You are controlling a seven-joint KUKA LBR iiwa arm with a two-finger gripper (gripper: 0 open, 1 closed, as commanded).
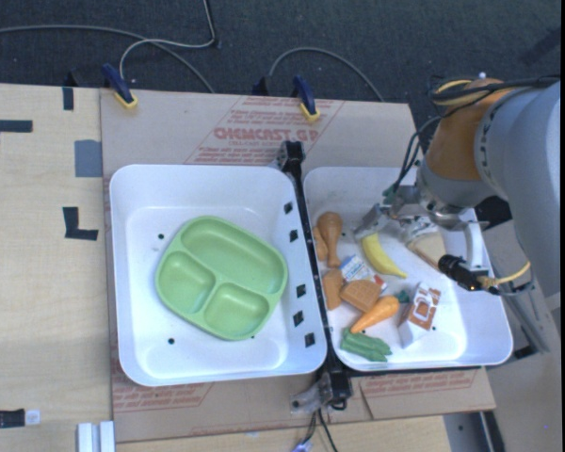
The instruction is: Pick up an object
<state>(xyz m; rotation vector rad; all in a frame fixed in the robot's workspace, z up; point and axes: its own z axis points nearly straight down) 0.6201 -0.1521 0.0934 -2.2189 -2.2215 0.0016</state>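
Nearest me, along the front edge of the right bin [490, 351], lies a green pod-shaped toy [365, 347], and just behind it an orange carrot [375, 314] beside a small red-and-white packet [422, 307]. Further back sit a tan bread-like piece [360, 295], a crumpled wrapper [354, 269], a yellow banana [383, 256] and a drumstick [329, 234] close to the divider. The left bin [132, 252] carries a green compartment plate [220, 277] resting flat on its floor.

Any of these would count as the object to pick; I judge the banana the best candidate, since it lies just below the pincer [395, 217] and has a little free floor on its right flank. To do this well I would square the pincer across the banana's narrow width, come straight down, and avoid snagging the wrapper touching its left end.

The pincer hangs low over the back of the right bin, with nothing visibly between its tips; whether it is released or clenched I cannot tell from this slant. Behind it the grey arm [523, 172] with its orange band [461, 144] bends in from the right, wrist tipped downward toward the toys.
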